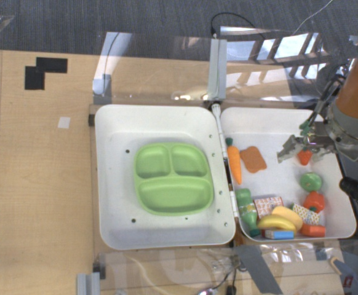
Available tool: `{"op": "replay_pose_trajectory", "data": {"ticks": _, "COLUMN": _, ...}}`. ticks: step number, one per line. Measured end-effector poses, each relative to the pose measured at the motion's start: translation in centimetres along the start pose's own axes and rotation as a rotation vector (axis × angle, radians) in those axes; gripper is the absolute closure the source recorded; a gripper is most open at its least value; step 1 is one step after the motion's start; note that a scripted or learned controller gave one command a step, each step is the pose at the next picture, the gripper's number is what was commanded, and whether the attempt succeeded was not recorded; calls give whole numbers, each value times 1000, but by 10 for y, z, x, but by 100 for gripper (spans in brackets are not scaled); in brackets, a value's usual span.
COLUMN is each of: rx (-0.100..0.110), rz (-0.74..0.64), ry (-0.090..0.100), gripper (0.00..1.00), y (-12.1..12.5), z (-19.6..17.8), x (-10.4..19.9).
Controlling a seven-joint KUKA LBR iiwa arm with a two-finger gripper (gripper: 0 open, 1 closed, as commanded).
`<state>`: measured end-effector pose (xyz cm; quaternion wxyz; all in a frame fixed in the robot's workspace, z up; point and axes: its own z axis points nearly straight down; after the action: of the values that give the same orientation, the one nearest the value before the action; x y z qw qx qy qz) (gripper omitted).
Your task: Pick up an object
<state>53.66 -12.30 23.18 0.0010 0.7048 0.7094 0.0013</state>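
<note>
My gripper (303, 147) hangs over the upper right part of the right bin (271, 121), fingers spread apart and pointing down. A small red-orange piece (304, 158) lies in the gap just below the fingertips; the fingers stand wider than it and do not clamp it. An orange carrot (234, 164) lies along the bin's left wall, with a flat brown slab (253, 159) beside it. A green round piece (311, 181) and a red piece (314, 201) sit below the gripper.
The right bin's front corner holds a pile: a yellow banana (280, 219), a printed box (267, 204), green pieces (245, 197) and a red sausage shape (314, 230). The left bin (114, 165) holds a green divided plate (173, 178).
</note>
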Motion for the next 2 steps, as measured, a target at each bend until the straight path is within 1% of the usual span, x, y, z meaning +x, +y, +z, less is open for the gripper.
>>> {"op": "replay_pose_trajectory", "data": {"ticks": 1, "rx": 2, "rz": 124, "ry": 0, "gripper": 0, "y": 24, "z": 123, "x": 29}}
{"op": "replay_pose_trajectory", "data": {"ticks": 2, "rx": -7, "rz": 196, "ry": 0, "gripper": 0, "y": 68, "z": 143, "x": 29}}
